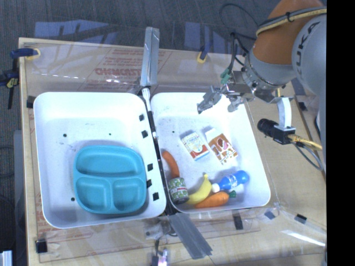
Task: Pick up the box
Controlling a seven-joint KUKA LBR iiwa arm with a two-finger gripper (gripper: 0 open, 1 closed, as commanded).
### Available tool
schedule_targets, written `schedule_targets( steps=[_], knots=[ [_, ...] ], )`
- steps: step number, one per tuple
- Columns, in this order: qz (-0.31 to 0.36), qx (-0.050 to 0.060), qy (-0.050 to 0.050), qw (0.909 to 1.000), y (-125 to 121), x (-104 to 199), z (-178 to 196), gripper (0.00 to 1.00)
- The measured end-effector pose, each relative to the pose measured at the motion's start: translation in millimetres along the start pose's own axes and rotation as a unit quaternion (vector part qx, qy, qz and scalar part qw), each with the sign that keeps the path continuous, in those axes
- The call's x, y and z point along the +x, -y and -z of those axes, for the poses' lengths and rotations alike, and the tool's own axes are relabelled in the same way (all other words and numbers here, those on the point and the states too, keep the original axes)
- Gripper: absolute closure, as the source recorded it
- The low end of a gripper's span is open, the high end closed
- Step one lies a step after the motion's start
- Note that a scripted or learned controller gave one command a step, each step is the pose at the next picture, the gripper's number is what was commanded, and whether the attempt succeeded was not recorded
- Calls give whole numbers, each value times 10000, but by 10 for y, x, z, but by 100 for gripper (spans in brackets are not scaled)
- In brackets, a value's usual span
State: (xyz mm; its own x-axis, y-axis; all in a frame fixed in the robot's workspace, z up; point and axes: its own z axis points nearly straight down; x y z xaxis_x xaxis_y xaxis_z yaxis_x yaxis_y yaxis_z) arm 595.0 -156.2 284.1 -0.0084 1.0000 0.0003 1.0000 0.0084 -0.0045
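Note:
Two small boxes lie side by side in the middle of the right bin (256,148): a white one with red print (194,145) and an orange-and-white one (222,148) to its right. My gripper (219,103) hangs over the far part of that bin, above and behind the boxes and apart from them. Its fingers (207,102) stand open with nothing between them.
Along the right bin's near side lie an orange sausage-like piece (170,162), a small can (178,189), a banana (201,190), a carrot (213,200) and a blue bottle (233,180). A blue divided tray (111,179) sits in the left bin (47,126).

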Motion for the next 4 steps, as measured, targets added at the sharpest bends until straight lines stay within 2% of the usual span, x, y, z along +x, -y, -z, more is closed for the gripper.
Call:
schedule_targets(
  steps=[1,2,3,4],
  knots=[
    [158,5,2,9999,8,196,-1041,0],
    [287,-8,5,9996,6,-219,-1929,0],
    [311,-1,9,9995,4,-219,-1830,100],
    [-433,-8,5,9991,127,-535,-1104,100]
  ],
)
